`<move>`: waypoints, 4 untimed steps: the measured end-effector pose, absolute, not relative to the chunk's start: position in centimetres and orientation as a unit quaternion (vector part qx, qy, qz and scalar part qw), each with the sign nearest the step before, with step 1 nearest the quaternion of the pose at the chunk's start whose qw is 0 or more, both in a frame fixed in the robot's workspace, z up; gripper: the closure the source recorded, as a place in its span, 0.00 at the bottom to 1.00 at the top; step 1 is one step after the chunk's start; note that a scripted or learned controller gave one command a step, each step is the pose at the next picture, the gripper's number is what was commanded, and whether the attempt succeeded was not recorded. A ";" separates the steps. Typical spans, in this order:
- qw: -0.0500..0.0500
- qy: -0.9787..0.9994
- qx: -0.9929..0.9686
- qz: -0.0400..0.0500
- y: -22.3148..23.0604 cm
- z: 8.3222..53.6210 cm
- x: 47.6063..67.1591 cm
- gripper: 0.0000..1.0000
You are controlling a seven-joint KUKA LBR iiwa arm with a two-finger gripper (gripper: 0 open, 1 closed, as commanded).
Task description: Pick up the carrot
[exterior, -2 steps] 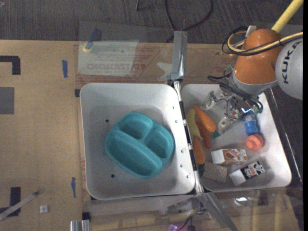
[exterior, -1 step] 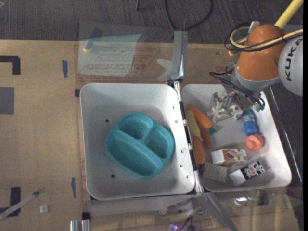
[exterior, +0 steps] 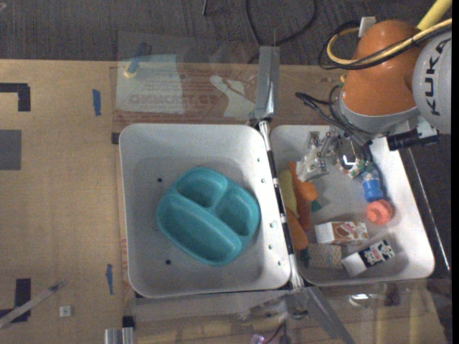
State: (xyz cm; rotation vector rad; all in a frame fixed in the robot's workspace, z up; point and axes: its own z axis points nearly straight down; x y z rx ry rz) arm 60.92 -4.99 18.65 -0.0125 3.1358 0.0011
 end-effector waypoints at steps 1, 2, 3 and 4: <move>0.003 1.000 -0.004 0.000 -5.0 18.6 60.9 0.00; 0.003 1.000 -0.004 0.000 -5.0 18.6 60.9 0.00; 0.010 1.000 0.000 -0.001 -9.9 12.1 65.8 0.00; 0.004 0.997 -0.071 -0.001 -15.2 8.8 61.0 0.00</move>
